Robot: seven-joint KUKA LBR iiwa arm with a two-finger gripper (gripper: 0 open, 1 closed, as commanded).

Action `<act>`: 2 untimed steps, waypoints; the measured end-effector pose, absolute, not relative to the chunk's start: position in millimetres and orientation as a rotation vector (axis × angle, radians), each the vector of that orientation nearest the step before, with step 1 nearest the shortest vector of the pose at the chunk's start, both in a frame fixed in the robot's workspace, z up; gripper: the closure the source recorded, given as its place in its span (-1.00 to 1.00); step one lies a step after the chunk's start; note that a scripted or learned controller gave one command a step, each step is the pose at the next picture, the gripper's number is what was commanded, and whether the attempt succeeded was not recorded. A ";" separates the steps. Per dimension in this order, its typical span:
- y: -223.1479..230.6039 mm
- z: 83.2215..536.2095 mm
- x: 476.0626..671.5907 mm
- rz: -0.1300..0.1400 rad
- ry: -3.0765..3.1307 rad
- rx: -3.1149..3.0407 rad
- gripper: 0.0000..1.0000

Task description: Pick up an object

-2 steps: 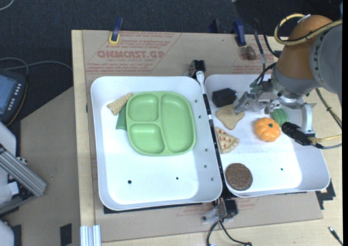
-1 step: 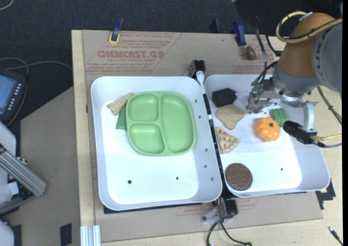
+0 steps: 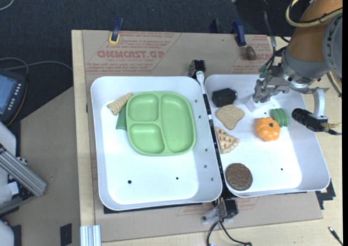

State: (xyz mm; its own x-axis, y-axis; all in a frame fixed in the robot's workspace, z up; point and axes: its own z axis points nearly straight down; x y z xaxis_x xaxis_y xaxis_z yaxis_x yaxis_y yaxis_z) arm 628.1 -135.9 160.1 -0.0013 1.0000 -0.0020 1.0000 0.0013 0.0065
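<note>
My gripper (image 3: 262, 93) is positioned over the far part of the right bin (image 3: 304, 171), pointing down at the bin floor. I cannot tell from this view how it is set, and no object is visible in it. Nearest items: a black block (image 3: 223, 97) to its left, a green piece (image 3: 279, 116) just below and to its right, and an orange pumpkin (image 3: 268, 129) touching that green piece. Further left in the same bin are a tan bread slice (image 3: 230, 116), a pizza wedge (image 3: 226, 139) and a brown round patty (image 3: 238, 176) near the front edge. The left bin (image 3: 152, 185) holds a green divided plate (image 3: 161, 122) with a tan cone-shaped piece (image 3: 118, 103) at its far-left corner.
</note>
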 end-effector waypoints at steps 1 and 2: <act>-127.3 215.9 623.9 0.007 2.219 2.215 1.00; -127.1 226.0 624.8 0.004 2.220 2.217 1.00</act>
